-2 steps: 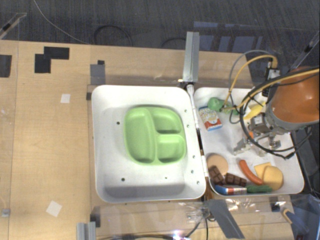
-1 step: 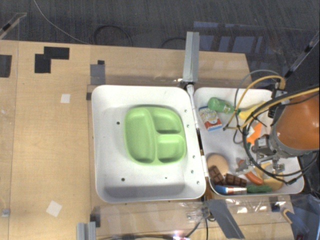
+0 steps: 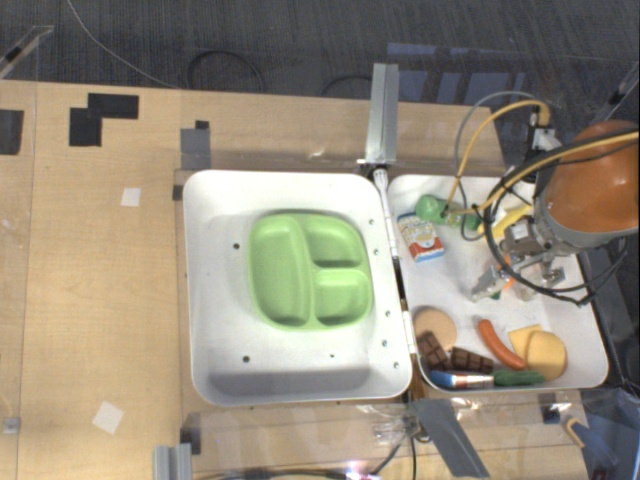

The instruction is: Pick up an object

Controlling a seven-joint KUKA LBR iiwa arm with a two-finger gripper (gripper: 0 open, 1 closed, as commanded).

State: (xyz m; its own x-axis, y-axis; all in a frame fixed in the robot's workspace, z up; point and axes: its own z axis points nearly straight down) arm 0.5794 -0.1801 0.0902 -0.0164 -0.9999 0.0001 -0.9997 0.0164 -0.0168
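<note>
Claw (image 3: 497,280) hangs over right bin (image 3: 440,190) clutter

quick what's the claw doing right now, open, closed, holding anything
Claw: over the right bin; open or closed cannot be told.

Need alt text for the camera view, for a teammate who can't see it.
The arm reaches over the right bin, its hand low among toy food: sausage, carton, chocolate. The left bin holds a green divided tray.
</note>
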